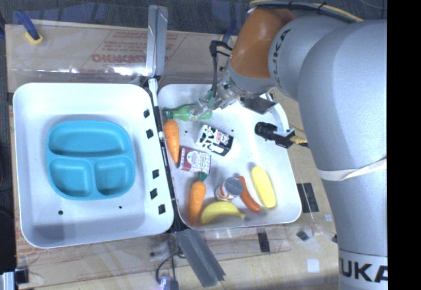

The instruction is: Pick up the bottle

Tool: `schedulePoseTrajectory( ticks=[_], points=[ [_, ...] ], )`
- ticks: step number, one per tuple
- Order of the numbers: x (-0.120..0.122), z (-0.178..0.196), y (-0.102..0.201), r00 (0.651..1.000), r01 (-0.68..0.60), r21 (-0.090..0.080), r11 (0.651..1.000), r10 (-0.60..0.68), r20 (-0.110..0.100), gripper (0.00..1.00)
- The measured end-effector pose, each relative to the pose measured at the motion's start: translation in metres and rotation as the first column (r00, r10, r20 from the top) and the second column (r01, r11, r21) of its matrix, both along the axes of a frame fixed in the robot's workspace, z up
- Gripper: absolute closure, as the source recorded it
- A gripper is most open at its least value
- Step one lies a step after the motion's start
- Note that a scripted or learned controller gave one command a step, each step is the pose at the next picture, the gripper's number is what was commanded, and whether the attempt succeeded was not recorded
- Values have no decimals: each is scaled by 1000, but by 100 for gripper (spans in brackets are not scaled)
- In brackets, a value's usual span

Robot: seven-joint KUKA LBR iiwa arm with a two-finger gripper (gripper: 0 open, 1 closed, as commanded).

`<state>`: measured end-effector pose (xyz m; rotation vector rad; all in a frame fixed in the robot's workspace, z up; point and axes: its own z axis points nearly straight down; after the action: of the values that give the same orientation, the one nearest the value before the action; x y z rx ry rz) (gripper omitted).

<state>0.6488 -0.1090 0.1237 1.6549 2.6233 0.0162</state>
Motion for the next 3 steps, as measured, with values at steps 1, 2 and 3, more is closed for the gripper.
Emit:
schedulePoseTrajectory(
  ticks=[1,2,3],
  points=[
    [9,142,37,977,210,12,978,-209,-38,100],
    [8,141,37,977,210,12,978,-209,-39,0],
    [-1,67,37,977,210,11,978,-210,-43,0]
  ],
)
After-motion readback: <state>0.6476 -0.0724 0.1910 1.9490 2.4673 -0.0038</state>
